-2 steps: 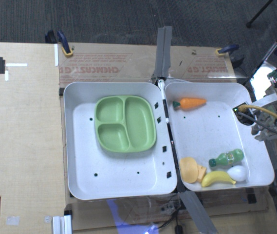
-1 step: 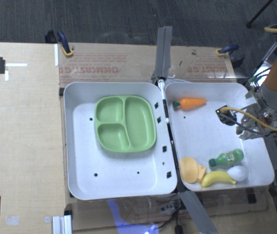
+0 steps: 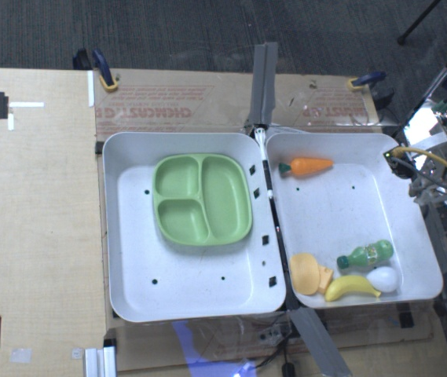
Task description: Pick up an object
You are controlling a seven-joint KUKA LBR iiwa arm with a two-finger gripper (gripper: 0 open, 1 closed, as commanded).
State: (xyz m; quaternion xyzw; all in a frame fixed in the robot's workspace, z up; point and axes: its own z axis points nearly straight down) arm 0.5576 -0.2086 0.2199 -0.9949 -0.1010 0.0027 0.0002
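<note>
Pale green plate [image 3: 203,199] in white left bin [image 3: 129,289]. In white right bin [image 3: 412,210]: orange carrot [image 3: 311,166], green bottle [image 3: 367,254], yellow banana [image 3: 351,288], white egg [image 3: 383,279].

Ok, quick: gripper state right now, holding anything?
Gripper: at the right bin's right rim, nothing seen held; open or shut cannot be told.

We see the wooden bench [image 3: 34,234] filling the frame's left and centre. Two shallow white bins sit on it, side by side and touching: left bin [image 3: 121,289] at centre, right bin [image 3: 419,242] centre-right. Brown cardboard [image 3: 168,104] lies behind them at upper centre.
</note>
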